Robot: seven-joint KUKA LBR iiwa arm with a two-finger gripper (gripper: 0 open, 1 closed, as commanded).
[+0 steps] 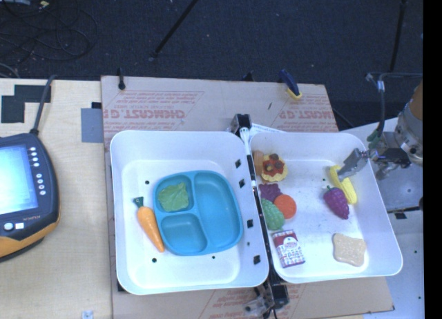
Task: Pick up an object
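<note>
Approach stage: claw (353, 161) at the right bin's upper right rim, nothing lifted yet.

Right bin (390, 259) holds a yellow banana (344, 183) and purple grapes (337, 202) just below the claw, a toast slice (349, 249) at lower right, a small carton (289, 248), and a tomato (285, 206) near the divider. Left bin (124, 172) holds a blue tray (214, 204) and a carrot (150, 228). Whether the claw is wide or narrow I cannot tell; it grips nothing visible. Likely target is the banana; next move calls for lowering onto it and closing across its narrow side.
</note>
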